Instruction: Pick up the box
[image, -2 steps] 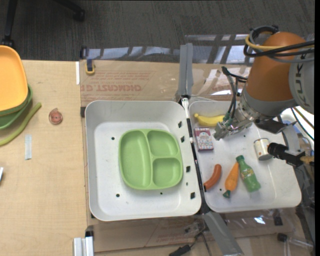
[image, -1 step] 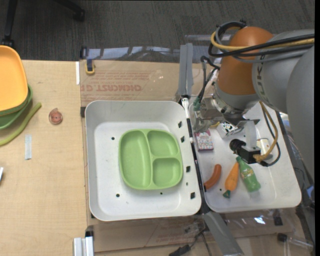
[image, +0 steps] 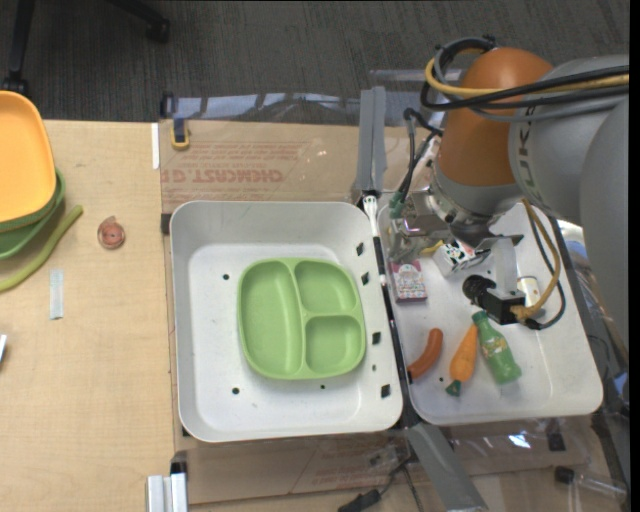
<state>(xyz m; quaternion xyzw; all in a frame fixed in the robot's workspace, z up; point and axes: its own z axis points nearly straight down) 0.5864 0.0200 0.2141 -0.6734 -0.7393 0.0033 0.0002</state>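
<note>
Camera view: gripper (image: 408, 243) hangs just above the box (image: 410, 281) in the right bin (image: 560, 390); its opening cannot be told.

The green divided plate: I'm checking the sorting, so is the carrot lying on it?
No, the carrot lies in the right bin, while the green divided plate sits in the left bin.

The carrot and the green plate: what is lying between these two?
In the camera view, a sausage lies between the carrot and the green plate, in the right bin. The bins' adjoining rims also run between them.
</note>
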